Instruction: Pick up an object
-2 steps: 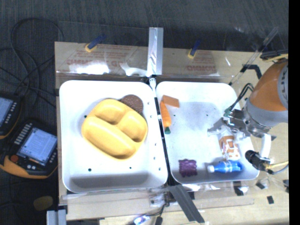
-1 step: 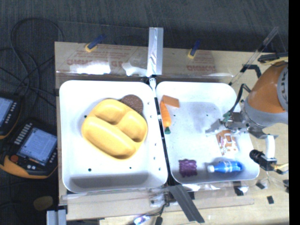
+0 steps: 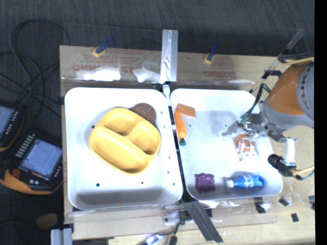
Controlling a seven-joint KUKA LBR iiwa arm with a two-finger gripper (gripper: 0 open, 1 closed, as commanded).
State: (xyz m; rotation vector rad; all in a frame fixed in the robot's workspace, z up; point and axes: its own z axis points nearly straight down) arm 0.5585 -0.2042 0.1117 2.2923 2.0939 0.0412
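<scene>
Dark grey carpeted floor [image 3: 153, 9] fills the top and left of the frame. Black cables [image 3: 30, 60] loop across it at upper left. Two handheld control pendants with lit bluish screens [image 3: 36, 160] lie on the floor at left edge, orange-trimmed casing on the lower one. Light wooden bench top [image 3: 240, 65] spans the centre and right. Clear plastic sheet with red lettering [image 3: 102, 65] lies along the bench's upper part, held by two blue-and-yellow clamps [image 3: 103, 46]. Upright metal rail [image 3: 169, 55] stands at top centre. Light is even, overhead, soft shadows.
</scene>
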